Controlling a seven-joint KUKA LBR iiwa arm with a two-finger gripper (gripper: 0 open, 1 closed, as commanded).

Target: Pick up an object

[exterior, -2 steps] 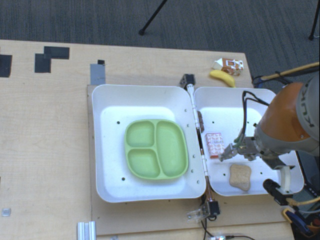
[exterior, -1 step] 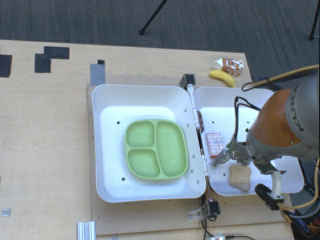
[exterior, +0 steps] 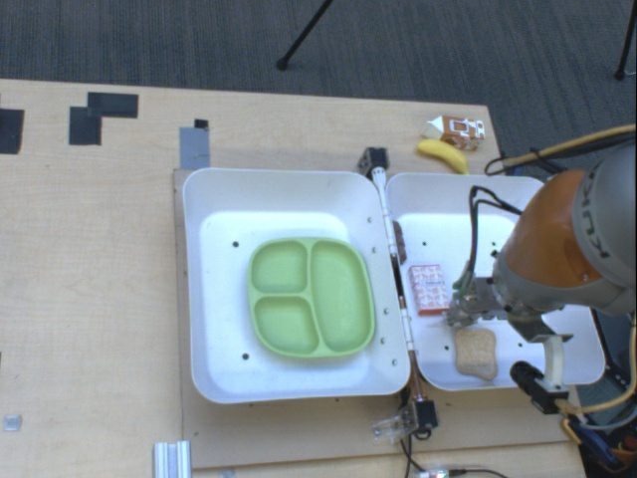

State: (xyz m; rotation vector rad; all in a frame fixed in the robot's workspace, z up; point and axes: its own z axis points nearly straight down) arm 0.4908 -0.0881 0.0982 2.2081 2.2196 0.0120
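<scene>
On the far left of the desk (exterior: 90, 297): dark tape marks (exterior: 103, 115) near the back edge, nothing more of use.

In the left bin (exterior: 194, 297): one pale green divided plate (exterior: 311, 298), three compartments, flat on the bottom, a little right of the middle. Nothing on the plate.

Beyond the bins, on the bare wood behind the right one: a yellow banana (exterior: 442, 154) and, just beside it, a small orange and white packet (exterior: 460, 127). Both outside any bin.

In the right bin (exterior: 438, 212): a small card or packet with a red pattern (exterior: 429, 289), flat, close to the wall shared with the left bin. Just to its right and nearer the front, a beige, bread-like piece (exterior: 477, 352), also flat on the bin floor.

Above this area, the grey arm with the orange band (exterior: 552, 232), reaching in from the right. The end effector (exterior: 464, 307) low over the right bin, between the red-patterned card and the beige piece, near both. Too dark and small to say whether wide or narrow; cannot tell. Nothing visible between its tips.

Judgement on progress: approach seemingly made, the pick itself not yet done. Both likely targets flat on the bin floor, none lifted. Left to do, probably: settle on one of the two, close on it, raise it clear of the bin.
</scene>
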